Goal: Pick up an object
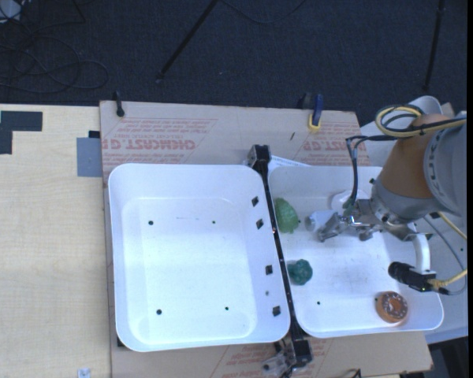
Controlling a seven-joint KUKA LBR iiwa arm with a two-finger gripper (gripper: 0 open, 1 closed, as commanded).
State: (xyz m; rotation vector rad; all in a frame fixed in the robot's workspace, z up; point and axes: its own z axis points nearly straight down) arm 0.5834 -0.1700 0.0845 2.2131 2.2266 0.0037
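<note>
Camera view: the metal claw (325,228) hangs over the right white plastic bin (355,325), its 2 fingers slightly spread with nothing between them. The nearest target, a crumpled light-green lump (285,214), lies just to its left against the divider. A rounder, dark-green knobbly lump (300,271) sits below, and an orange ring-shaped toy (392,307) well apart.
</note>
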